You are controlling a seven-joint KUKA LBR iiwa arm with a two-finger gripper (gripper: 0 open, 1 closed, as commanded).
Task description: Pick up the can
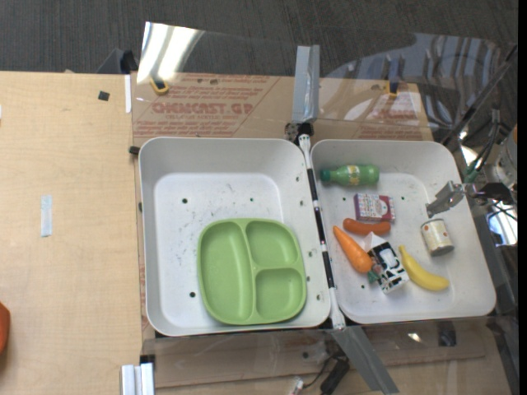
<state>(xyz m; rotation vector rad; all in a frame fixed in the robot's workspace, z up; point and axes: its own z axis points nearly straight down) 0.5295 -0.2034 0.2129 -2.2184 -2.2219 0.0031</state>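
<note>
The can point(437, 237), a small pale cylinder with a faint reddish label, lies on its side near the right wall of the right bin point(412, 303). My gripper point(445, 199) hangs at the bin's right edge, just behind the can and slightly to its right. It is grey and small in the view, and nothing shows in its grasp. The can rests on the bin floor apart from the gripper.
A banana point(422, 271) lies just in front of the can. Further left in the right bin are a black-and-white item point(389, 267), a carrot point(352, 250), a pink box point(374, 207) and a green bottle point(350, 174). The left bin point(165, 220) holds a green divided plate point(252, 270).
</note>
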